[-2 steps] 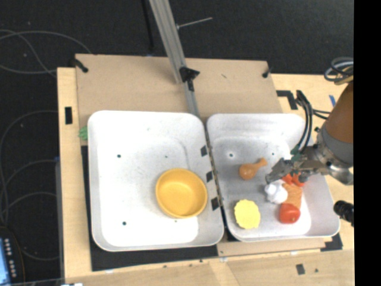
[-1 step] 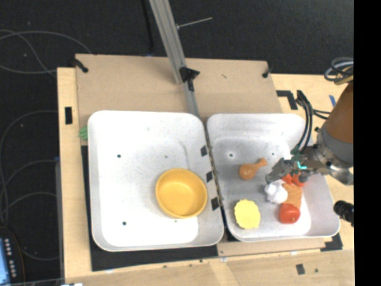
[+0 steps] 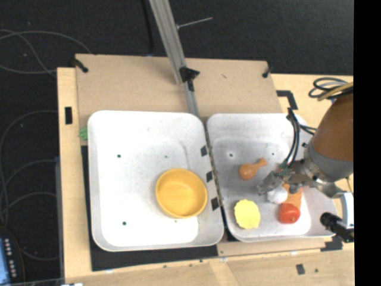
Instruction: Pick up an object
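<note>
**Gripper low in the right bin**

You see the gripper down in the right bin; whether its fingers are spread or closed, you cannot tell. A white object lies just beneath it, a red object near below-right, an orange piece left, a yellow object below-left.

You had five things to pick from. A yellow bowl sat upright in the left bin, low and toward its right side, at the frame's centre. In the right bin, an orange drumstick-shaped piece lay tilted near the middle. A pale yellow round piece lay at the bin's lower left. A red ball rested at the lower right, touching an orange block just above it.
</note>
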You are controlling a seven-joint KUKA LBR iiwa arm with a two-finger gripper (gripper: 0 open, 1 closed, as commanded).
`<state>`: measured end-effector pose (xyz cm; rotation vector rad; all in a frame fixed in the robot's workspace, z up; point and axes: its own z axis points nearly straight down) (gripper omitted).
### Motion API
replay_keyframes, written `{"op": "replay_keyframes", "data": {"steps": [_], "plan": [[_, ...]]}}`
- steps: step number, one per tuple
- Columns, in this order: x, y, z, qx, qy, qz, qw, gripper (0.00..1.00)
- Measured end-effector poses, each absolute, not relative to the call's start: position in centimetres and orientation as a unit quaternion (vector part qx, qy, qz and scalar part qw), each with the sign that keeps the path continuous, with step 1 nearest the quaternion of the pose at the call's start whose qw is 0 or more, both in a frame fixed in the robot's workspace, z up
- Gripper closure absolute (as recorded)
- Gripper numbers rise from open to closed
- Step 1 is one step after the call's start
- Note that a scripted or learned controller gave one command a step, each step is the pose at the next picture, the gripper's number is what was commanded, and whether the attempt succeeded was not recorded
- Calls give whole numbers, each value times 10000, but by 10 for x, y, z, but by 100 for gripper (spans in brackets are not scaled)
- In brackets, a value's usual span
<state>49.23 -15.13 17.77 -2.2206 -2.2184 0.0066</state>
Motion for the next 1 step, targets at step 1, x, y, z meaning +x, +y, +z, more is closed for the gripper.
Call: {"op": "replay_keyframes", "data": {"steps": [1], "plan": [[503,-158,126,-7087,-7053,-18,-142,0]]}}
